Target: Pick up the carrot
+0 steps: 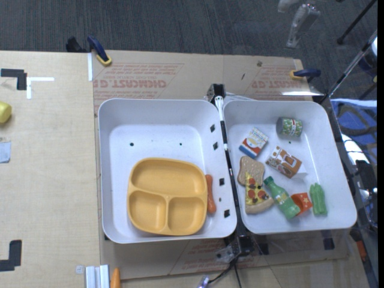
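The carrot (210, 194) is a small orange stick in the left bin (114, 161). It lies against the right edge of the yellow divided plate (168, 197), close to the bin's right wall. My gripper (296, 29) hangs at the top right of the camera view, beyond the back of the right bin (336, 161) and far from the carrot. It is small and pale there, and nothing shows in it.
The right bin holds a green can (289, 126), two small cartons (254, 141) (283, 161), a pizza slice (255, 188), a green bottle (281, 198) and a green vegetable (318, 198). Blue clamps (99, 50) (306, 74) sit at the cardboard's back edge.
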